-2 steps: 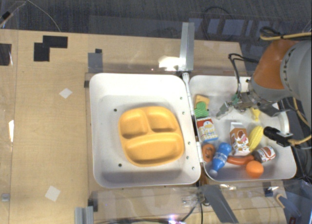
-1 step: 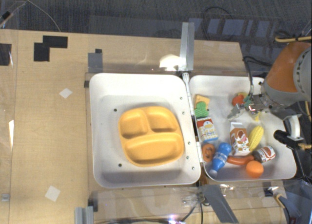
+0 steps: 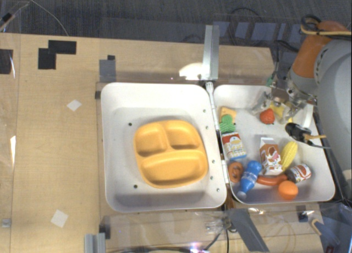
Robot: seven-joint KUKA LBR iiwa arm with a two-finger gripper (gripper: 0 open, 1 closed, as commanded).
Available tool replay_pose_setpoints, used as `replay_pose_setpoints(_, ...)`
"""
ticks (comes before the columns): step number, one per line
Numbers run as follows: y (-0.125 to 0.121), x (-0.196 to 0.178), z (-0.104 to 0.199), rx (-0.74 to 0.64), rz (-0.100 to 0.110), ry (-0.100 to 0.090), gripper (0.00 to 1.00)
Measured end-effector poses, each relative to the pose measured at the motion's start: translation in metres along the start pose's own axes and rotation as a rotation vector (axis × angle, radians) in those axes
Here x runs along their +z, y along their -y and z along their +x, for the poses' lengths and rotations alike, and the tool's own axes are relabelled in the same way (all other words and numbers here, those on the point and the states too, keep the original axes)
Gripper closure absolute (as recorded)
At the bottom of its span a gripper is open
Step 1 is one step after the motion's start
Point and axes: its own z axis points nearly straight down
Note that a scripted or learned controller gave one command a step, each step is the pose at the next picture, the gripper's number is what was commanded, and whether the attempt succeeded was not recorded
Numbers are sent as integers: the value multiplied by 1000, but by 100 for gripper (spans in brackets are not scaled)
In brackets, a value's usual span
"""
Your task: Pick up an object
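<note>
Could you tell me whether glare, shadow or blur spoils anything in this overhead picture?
Camera view: a bright glare patch on the bench behind the bins; soft shadow along the near inner wall of the left bin; the arm at the right edge looks soft; the yellow tray is evenly lit.

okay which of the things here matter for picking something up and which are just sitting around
For the job:
pincer
red ball
corn cob
blue bottle
orange
sausage
right bin

Lying about:
yellow tray
left bin
black tape patches
</note>
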Motion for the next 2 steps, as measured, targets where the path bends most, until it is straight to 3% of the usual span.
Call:
replay_pose_setpoints(1,0,0,0,-1,-2,0,0)
replay_pose_setpoints(2,-3,-10,1,-11,-13,5,100)
